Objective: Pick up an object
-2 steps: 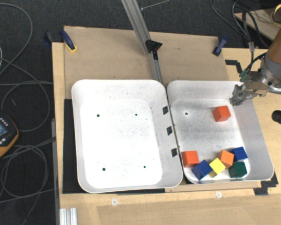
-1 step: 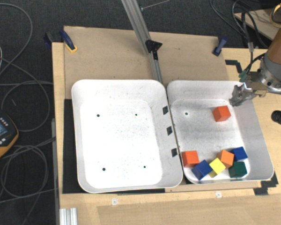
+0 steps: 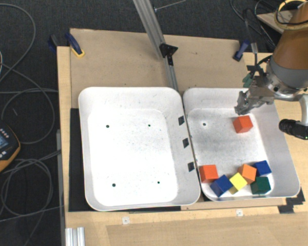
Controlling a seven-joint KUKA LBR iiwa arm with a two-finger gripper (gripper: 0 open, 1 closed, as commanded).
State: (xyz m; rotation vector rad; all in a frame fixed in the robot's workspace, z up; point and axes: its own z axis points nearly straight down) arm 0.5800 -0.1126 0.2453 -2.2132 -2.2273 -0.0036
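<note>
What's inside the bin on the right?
The right bin holds blocks. One orange block sits alone just below the gripper. Six more crowd the near edge: two orange, two blue, one yellow, one green. Anything beneath that pile is hidden.

The tool (image 3: 243, 106) hangs just above an orange cube (image 3: 243, 124) in the right bin (image 3: 280, 137).

Grey arm (image 3: 292, 70) with a broad orange band — dark cables beside its metal hand (image 3: 245, 104).
</note>
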